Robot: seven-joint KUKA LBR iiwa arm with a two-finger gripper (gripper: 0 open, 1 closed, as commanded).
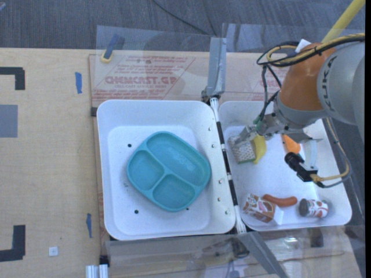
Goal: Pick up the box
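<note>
**Claw low in the right bin, box lying toward the near wall**

We see the arm (324,80) reaching in from the right, its orange band above the wrist, with the claw (250,136) down in the right bin (342,204). Whether the claw is apart or together we cannot tell; the wrist hides much of it and the parts that show are small and grey against the white floor.

Right at the claw, just below it, sits a small speckled grey block (244,150), and touching that block on its right side is a yellow piece (259,148). Both crowd the claw's tip, and we cannot make out whether either one is gripped.

The box (259,207), patterned in brown and white, lies well below the claw, near the bin's front wall. A reddish sausage (280,201) rests against its upper right side. Farther right of that lies a small can (313,208) on its side. To the right of the claw, an orange piece (291,143) shows beside a black cable fitting (299,168) hanging from the arm.

Left of the claw, past the divider, the left bin (116,120) holds a teal divided plate (168,170).

The arm's upper part is cut off by the frame's right side.
</note>
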